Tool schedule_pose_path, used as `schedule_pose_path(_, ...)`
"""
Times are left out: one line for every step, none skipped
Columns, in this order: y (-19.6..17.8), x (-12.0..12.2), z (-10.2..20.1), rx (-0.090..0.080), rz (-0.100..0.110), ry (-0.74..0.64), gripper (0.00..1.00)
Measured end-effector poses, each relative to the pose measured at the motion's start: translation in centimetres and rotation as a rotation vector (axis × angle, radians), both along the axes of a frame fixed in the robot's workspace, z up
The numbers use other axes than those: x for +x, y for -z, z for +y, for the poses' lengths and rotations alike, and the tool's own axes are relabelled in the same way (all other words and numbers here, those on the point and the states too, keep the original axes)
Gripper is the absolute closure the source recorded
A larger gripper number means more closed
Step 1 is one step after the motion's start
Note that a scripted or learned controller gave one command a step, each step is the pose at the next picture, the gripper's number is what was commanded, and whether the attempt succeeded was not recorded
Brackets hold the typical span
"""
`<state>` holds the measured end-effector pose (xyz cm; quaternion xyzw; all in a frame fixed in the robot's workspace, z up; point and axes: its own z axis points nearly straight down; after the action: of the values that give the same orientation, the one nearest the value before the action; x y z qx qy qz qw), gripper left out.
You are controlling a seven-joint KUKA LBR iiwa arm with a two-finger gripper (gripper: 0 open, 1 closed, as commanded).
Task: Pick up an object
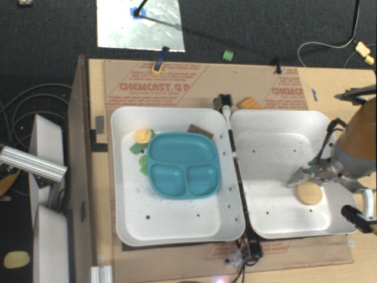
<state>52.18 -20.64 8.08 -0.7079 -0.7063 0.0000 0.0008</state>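
The approach step is in hand — the tool (307, 175), whether spread or pressed together I cannot tell, hovers at twelve o'clock of the tan bun (309, 194) in the right bin (277, 128), and the next move calls for lowering onto it.

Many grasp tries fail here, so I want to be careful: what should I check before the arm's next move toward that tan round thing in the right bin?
1. Target in the right bin: ok, tan round object lies on its floor.
2. End effector near target: ok, just above it in the view.
3. Object between the fingers: cannot tell.
4. Nothing crowding the target: ok, bare floor around it.
5. Blue divided tray out of the way: ok, in the left bin.
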Motion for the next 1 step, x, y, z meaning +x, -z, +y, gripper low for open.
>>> schedule_pose_path(-1.47,0.32,-0.01,-0.002,-0.006,-0.004,1.00)
